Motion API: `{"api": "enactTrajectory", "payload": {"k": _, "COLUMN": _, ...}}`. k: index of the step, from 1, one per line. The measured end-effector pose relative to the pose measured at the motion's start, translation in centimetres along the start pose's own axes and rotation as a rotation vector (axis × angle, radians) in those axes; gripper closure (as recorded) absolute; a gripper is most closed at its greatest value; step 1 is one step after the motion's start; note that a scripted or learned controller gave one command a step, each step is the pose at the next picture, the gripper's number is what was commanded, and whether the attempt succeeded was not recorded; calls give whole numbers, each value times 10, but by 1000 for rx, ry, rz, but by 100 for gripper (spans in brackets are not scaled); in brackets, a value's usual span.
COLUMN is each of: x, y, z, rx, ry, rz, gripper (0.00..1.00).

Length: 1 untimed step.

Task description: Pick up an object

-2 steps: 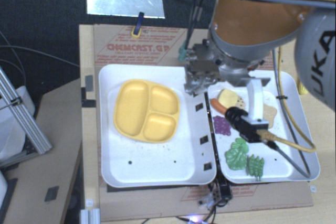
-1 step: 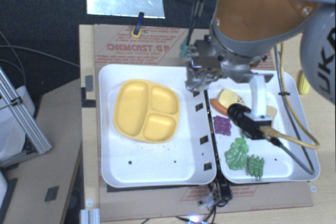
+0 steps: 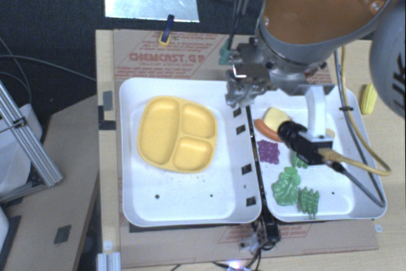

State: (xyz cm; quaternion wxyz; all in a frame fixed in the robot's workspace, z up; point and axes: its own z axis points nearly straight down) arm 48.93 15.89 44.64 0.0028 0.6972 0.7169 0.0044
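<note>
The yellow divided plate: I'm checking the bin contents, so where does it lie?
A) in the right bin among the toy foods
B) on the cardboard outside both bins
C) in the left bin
C: the yellow divided plate lies flat inside the left bin, apart from the toy foods in the right bin.

The cardboard sheet reads roughly "CHEMCAST" in red.

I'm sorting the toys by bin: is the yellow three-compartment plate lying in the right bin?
No, the yellow three-compartment plate lies in the left white bin, while the purple grape bunch lies in the right white bin.
</note>
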Motion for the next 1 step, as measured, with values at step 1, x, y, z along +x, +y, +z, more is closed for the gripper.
{"api": "enactTrajectory", "payload": {"k": 1, "x": 0, "y": 1, "z": -11, "rx": -2, "ry": 0, "rz": -5, "gripper": 100}}
